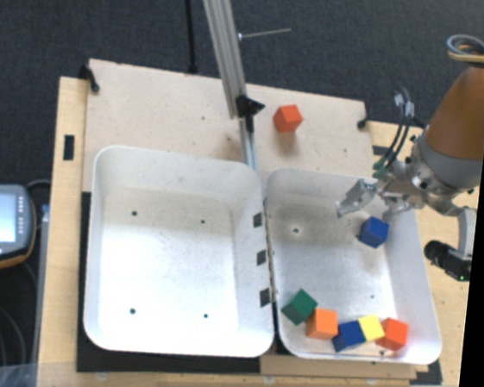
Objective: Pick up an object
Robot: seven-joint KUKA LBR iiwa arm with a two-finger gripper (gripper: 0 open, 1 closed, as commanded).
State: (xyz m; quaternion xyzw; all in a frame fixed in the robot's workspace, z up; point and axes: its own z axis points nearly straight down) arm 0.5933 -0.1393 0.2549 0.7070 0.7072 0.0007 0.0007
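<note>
Blue cube (374, 232) sits at 1 o'clock in right bin (415, 277), just under gripper (365, 198). Can't tell whether it's got hold. Tip: centre over cube, drop straight, squeeze flat faces, lift slow.

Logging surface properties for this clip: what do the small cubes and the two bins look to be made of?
The cubes, such as the blue cube under the gripper and the green cube, look like painted wood or solid plastic: flat saturated colour, crisp edges, no glare. The left bin and right bin look like thin moulded white plastic, with rounded corners, a rolled rim and scuffed, speckled floors.
</note>
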